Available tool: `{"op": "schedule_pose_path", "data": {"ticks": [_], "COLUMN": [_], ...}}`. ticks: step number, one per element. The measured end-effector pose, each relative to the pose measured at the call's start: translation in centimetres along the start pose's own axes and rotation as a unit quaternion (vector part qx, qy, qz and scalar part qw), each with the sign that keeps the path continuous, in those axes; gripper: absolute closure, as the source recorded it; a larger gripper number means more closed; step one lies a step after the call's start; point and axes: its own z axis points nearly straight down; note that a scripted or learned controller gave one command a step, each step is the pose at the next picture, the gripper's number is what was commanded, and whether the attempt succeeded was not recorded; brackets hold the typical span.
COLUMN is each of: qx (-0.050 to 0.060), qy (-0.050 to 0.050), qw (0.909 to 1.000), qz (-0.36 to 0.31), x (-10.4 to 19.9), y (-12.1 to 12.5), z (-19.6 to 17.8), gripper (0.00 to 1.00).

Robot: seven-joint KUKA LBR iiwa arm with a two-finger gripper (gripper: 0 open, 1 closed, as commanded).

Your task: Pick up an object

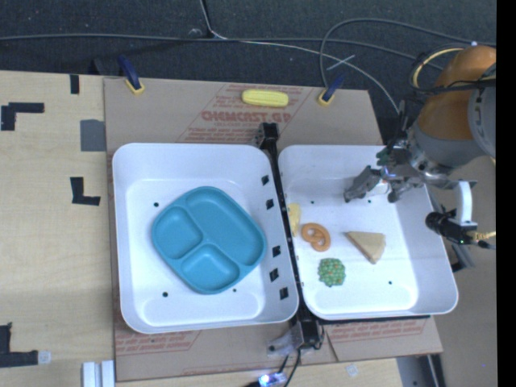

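Note:
In the right bin (419, 297) lie a tan wedge (367, 244), an orange pretzel-shaped ring (315, 236), a green knobbly lump (331, 272) and a small pale yellow piece (294, 215) against the left wall. My gripper (377, 189) hangs over the upper part of this bin, above and a little right of the wedge. Its fingers (358, 187) are spread apart, open, with nothing between them. It touches none of the objects.
The left bin (129, 168) holds a blue divided plate (208, 239). A yellow oblong object (264, 97) lies on the cardboard behind the bins. Blue clamps (131, 76) and cables sit along the back edge. The arm's body (451, 119) stands at the right.

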Motion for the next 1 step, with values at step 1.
{"op": "schedule_pose_path", "data": {"ticks": [1], "qx": [-0.006], "qy": [-0.001], "qw": [1.0000], "qz": [-0.001], "x": [0.01], "y": [0.30], "z": [-0.64], "gripper": [0.00]}}
